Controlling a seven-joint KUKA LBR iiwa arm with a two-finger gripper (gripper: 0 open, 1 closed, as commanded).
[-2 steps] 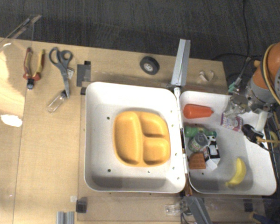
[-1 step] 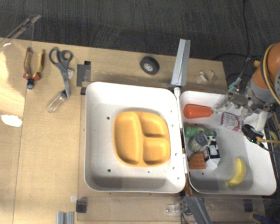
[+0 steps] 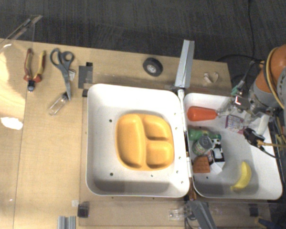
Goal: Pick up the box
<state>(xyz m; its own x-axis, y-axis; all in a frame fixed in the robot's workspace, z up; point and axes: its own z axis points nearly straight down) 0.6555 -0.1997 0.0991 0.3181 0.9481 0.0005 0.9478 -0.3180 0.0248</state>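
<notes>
We read the box (image 3: 235, 122) as the small pale carton with a pinkish label, lying in the right bin (image 3: 273, 190) directly under the claw (image 3: 239, 109); whether the claw touches it we cannot tell, nor how far it is open. Left of the claw lies an orange carrot-shaped piece (image 3: 202, 114). Below and left of the claw sit a green item (image 3: 197, 134), a can (image 3: 202, 145) and a brown block (image 3: 202, 164). Further below rests a banana (image 3: 243, 176). Far left of the claw, the left bin (image 3: 97, 171) holds a yellow divided tray (image 3: 144, 141).
</notes>
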